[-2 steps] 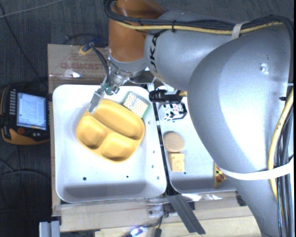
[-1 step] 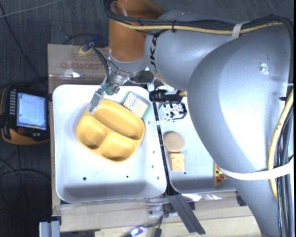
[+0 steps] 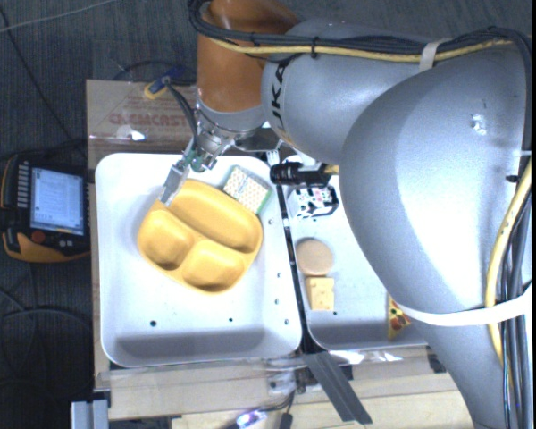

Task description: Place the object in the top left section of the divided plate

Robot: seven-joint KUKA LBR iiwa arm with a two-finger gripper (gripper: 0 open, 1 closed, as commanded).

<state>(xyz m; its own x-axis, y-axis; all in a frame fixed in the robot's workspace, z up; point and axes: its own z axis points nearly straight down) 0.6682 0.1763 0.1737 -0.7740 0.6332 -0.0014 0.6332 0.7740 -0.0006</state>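
Note:
A yellow divided plate [image 3: 199, 238] with three sections lies in the left white bin [image 3: 125, 311], tilted toward the upper right. My gripper [image 3: 176, 183] hangs over the plate's upper left rim, under the orange band of the arm [image 3: 237, 52]. Nothing can be made out in the gripper. A green-edged white dotted pad [image 3: 247, 188] lies at the plate's upper right edge, partly under the wrist. The plate's sections look bare.
The right bin [image 3: 357, 329] holds a round tan biscuit [image 3: 315, 256], a square cracker [image 3: 320, 292] and a black-and-white item [image 3: 309, 200]. The grey arm covers much of that bin. A pendant [image 3: 45, 206] lies left of the bench, and a cardboard box [image 3: 138, 114] sits behind the left bin.

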